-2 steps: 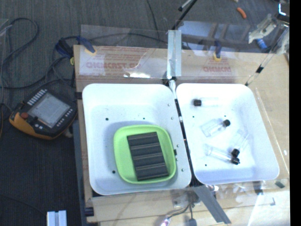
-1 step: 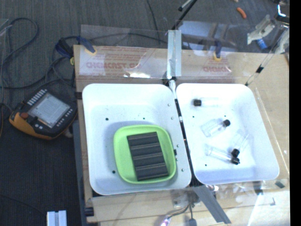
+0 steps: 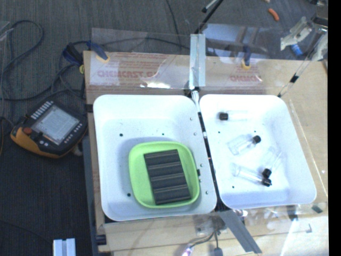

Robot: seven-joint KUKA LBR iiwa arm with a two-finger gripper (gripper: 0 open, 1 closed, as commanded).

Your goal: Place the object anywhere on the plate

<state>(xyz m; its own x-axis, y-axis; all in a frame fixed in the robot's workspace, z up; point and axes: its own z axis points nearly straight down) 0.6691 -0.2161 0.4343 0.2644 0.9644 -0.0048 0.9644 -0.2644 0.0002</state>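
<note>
Though clear, a black-capped vial (image 3: 243, 144)

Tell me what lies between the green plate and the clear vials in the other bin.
In the camera view, between the green plate and the clear vials lie bare white bin floor and the two bins' adjoining rims.

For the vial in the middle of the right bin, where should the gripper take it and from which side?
Probably at the clear body of the vial, coming straight down with the fingers across its short width. It lies flat and aslant, black cap toward upper right, with bare bin floor on both long sides. The cap end looks narrower.
</note>
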